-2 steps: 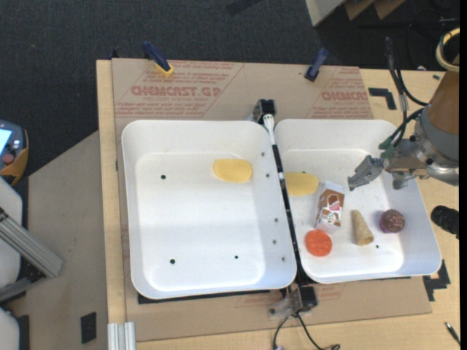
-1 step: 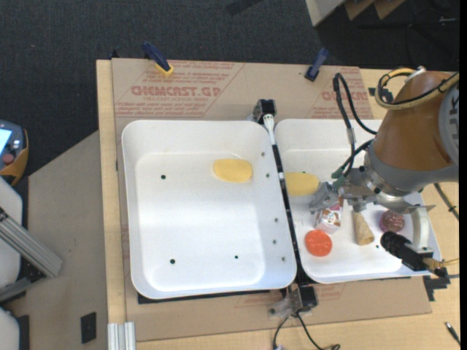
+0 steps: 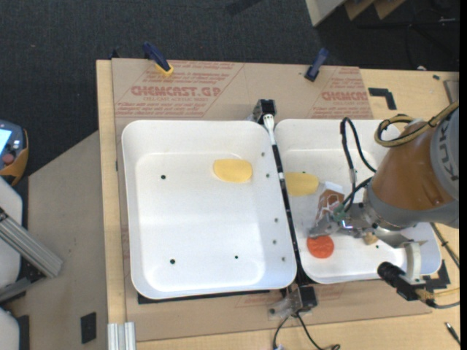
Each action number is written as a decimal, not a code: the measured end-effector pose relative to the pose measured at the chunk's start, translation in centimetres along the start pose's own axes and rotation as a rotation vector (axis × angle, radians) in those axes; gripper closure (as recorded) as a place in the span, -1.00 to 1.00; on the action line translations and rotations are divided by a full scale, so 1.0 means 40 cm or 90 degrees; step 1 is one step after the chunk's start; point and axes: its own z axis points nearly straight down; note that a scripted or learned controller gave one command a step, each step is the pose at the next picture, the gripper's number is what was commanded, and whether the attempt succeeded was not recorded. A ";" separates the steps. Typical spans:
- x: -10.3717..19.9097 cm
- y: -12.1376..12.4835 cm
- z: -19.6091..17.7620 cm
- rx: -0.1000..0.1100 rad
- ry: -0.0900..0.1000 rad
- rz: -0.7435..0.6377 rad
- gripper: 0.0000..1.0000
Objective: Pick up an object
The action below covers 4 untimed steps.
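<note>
Looking down at the surface [image 3: 182,86], you've got the tool [image 3: 326,223] low in the right bin [image 3: 350,268], tip just above the red round object [image 3: 320,247]; you can't tell its state from here. A yellow object [image 3: 301,184] sits near the right bin's left wall, beside the tool. Another yellow object [image 3: 233,170] lies in the left bin [image 3: 197,268], well apart.

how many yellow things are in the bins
2. One yellow piece lies in the left bin; the other sits in the right bin, near the divider. The arm may hide more.
</note>
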 end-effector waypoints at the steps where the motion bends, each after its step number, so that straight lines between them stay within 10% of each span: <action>1: 0.007 0.143 -0.015 -0.008 -0.002 -0.006 -1.00; 2: 0.008 0.140 -0.043 -0.009 -0.002 -0.004 1.00; 3: 0.262 0.265 -0.277 -0.012 0.001 -0.012 1.00; 4: 0.386 0.462 -0.263 -0.008 -0.001 -0.008 1.00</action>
